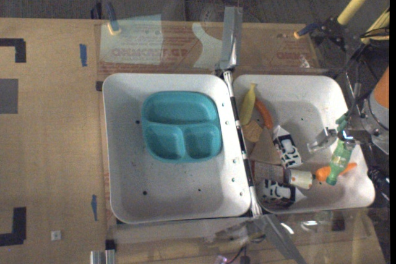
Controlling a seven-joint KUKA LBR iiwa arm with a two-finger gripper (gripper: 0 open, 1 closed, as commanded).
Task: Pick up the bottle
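step: closing in on the bottle | my gripper at the right bin 3 o'clock edge, directly over the green bottle top | grip state: cannot tell | next: I judge a confirmed pinch on the neck, then straight lift clear of the carrot

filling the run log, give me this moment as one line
tool over right bin | green bottle under it, grasp unclear | teal tray in left bin

Two white bins; one teal tray; one green bottle; one banana; two carrots.
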